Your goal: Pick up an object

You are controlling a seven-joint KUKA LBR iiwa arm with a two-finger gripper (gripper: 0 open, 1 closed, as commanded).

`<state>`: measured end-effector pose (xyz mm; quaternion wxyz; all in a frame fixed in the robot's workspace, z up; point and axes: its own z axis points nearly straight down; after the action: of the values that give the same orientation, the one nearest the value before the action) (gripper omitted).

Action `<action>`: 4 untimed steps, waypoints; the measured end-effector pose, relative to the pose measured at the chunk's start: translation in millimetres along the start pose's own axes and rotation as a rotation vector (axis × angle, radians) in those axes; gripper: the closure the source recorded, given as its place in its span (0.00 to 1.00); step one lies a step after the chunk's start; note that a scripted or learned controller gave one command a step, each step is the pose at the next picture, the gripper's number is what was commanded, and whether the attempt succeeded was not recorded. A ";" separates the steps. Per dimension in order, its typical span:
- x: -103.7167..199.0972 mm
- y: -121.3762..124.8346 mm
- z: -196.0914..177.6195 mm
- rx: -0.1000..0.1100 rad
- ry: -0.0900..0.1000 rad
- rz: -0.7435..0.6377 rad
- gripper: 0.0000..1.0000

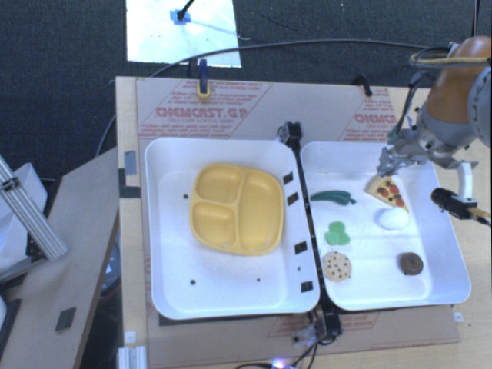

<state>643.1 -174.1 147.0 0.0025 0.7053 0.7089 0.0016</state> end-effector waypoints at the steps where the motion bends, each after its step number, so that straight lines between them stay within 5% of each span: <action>1: 1.2 2.1 -44.1 -0.001 0.000 -0.001 1.00; 2: 4.8 4.1 -109.2 -0.004 -0.001 -0.002 1.00; 4: 92.3 -38.0 -88.6 0.006 0.002 -0.003 1.00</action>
<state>604.0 -81.8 235.3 -0.0005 0.7044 0.7098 0.0001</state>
